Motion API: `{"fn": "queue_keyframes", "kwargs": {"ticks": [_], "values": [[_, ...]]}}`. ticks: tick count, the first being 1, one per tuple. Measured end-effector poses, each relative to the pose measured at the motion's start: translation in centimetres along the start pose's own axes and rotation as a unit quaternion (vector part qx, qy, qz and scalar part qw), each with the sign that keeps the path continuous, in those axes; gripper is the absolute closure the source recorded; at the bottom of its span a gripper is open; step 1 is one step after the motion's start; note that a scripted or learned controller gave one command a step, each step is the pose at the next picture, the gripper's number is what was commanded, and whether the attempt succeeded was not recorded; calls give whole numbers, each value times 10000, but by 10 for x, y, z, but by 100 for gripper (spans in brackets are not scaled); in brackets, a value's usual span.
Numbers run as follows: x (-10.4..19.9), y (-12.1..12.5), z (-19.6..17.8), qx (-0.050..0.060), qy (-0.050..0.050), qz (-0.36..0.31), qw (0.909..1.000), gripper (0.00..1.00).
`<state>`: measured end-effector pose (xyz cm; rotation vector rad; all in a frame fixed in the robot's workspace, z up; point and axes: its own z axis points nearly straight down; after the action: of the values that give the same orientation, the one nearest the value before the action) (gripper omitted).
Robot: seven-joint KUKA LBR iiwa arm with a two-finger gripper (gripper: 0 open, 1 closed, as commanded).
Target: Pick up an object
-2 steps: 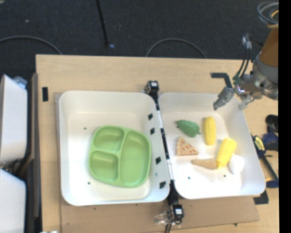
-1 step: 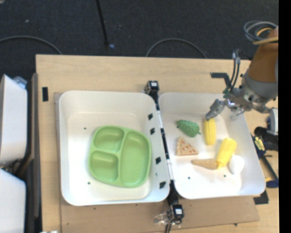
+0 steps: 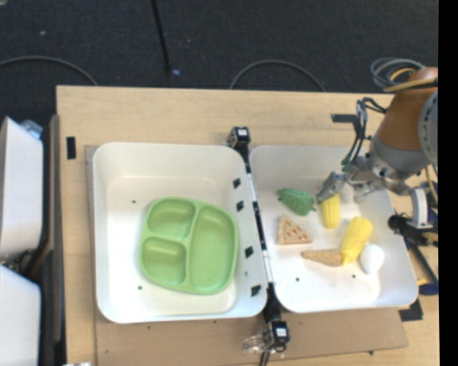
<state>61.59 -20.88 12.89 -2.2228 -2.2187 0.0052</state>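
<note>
Nearest the camera, at the bench's front edge, a small black-and-metal clamp (image 3: 269, 338) sits where the two white bins meet. Left of it, the left bin (image 3: 114, 296) holds a green divided plate (image 3: 190, 245) lying flat, with three compartments. To the right, the right bin (image 3: 332, 300) holds the toy foods: a white egg (image 3: 372, 258) at the right, touching the lower end of a larger yellow piece (image 3: 356, 237); a tan wedge (image 3: 323, 257) just left of these; a pizza slice (image 3: 292, 231) near the bin's middle; a green leafy piece (image 3: 297, 200) behind it; and a small yellow corn cob (image 3: 330, 211) standing between the leafy piece and the larger yellow piece. Reaching in from the right, the arm has its gripper (image 3: 340, 183) low over the bin's far half, directly above the corn cob's top end. Its fingers look spread apart with nothing between them, one dark fingertip (image 3: 330, 188) close beside the cob.
</note>
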Motion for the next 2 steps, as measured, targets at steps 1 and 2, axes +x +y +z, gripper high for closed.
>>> {"fn": "queue_keyframes", "kwargs": {"ticks": [1, 2], "values": [[-1, 0, 29, -12, -4, 10, 10000, 0], [-2, 2, 16, -45, -14, 14, 10000, 100]]}}
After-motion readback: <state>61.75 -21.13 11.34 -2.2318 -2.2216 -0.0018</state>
